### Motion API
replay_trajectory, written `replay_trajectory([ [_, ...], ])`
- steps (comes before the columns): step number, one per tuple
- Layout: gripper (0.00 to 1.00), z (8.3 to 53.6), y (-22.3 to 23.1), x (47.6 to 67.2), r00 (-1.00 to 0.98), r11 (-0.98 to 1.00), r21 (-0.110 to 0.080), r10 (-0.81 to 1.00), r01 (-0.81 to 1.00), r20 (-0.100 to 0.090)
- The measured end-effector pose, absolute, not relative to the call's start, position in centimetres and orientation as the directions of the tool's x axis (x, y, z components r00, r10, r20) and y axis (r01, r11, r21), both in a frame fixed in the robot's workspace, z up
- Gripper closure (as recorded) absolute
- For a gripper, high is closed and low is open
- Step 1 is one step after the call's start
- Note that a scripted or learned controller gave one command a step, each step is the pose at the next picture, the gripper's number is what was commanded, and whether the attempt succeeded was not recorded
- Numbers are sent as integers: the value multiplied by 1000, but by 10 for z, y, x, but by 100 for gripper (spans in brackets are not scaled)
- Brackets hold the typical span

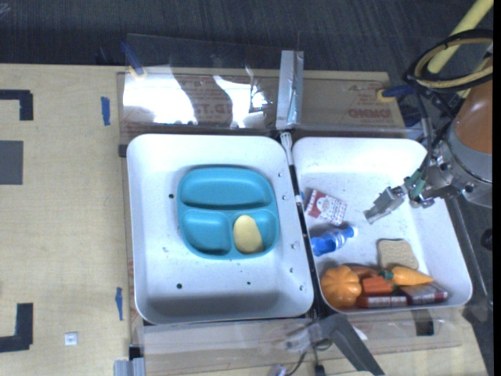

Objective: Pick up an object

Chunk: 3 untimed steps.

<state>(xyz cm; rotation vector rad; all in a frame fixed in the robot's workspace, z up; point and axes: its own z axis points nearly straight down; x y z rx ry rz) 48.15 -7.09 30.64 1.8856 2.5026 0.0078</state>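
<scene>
The right bin (438,159) holds the loose things to pick from. A red-and-white packet (324,207) lies near its left wall, and just nearer than that lies a small blue bottle (331,240). Along the near wall sit an orange pumpkin (342,285), a slice of bread (396,254), a carrot (412,276) and a dark red bar (403,297), crowded together and touching one another. The pincer (383,204) hangs over the middle of this bin, right of the packet and farther than the bread, with nothing between its fingers; I cannot tell how wide they stand. The left bin (149,178) carries a blue divided tray (225,186) with a yellow lemon (247,233) in its near right compartment. Both bins rest on the desk (59,210).
</scene>
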Motion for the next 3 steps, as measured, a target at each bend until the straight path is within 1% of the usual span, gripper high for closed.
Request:
replay_trajectory([
  [1, 0, 126, -102, 521, -99, 99, 2, 995, 995, 0],
  [2, 0, 95, -109, 620, -160, 160, 19, 987, 987, -6],
  [3, 0, 87, -107, 541, -345, 345, 6, 939, 939, -3],
])
